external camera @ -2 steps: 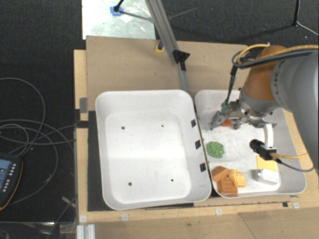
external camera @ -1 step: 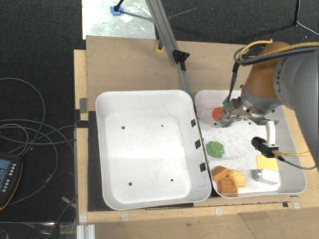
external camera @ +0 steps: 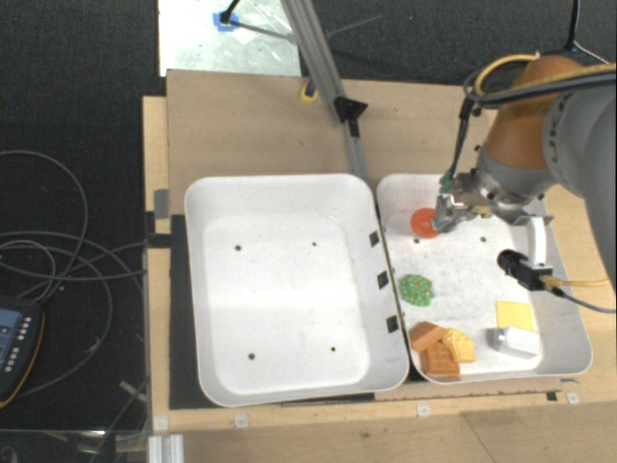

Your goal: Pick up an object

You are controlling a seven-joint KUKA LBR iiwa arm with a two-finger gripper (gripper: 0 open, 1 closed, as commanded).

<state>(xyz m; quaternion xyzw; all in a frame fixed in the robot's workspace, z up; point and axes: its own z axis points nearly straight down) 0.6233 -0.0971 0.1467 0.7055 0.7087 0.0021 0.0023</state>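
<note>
Poised low in the right bin (external camera: pixel 578 350), at the far end: gripper (external camera: pixel 445 218), tip against a flat red-orange disc (external camera: pixel 422 224) lying on the bin floor. Nothing lifted yet; grasp and raise apparently still ahead. Claw state impossible to tell from this slant. Disc round, small, partly masked on its right side. Lying nearer: green lump (external camera: pixel 416 289), orange waffle pieces (external camera: pixel 442 348), yellow block (external camera: pixel 516 314).

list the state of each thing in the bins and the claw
claw: low in the right bin, at the red disc
red disc: flat on the bin floor
green piece: loose
orange blocks: piled at the near edge
yellow block: flat
grey piece: lying beside the yellow block
</note>
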